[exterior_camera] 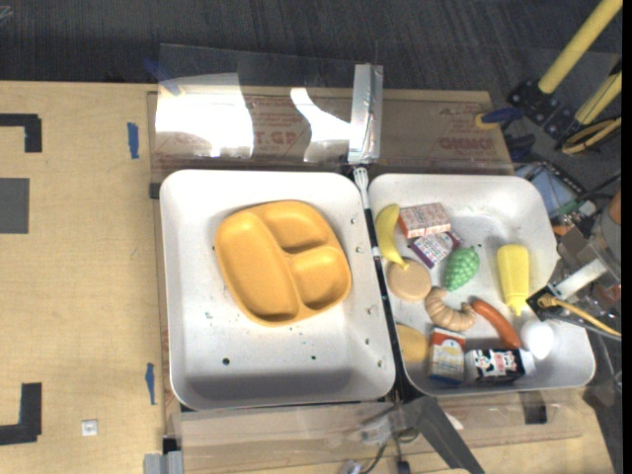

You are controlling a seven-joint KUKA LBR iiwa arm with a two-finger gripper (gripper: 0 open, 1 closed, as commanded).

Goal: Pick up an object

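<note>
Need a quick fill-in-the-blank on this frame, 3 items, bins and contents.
1. The yellow divided tray lies in the ____ bin.
2. The banana lies against the right bin's ____ wall.
3. The green toy sits between the purple packet and the ____ bottle.

Missing words: left; left; yellow

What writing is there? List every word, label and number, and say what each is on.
No text can be read with certainty.
Red print on the cardboard sheet behind the bins: blurred, unreadable.
Label on the pink-and-white box: too small to read.
Label on the purple packet: too small.
Label on the small carton: too small.
Label on the black-and-white bottle: too small.
</note>
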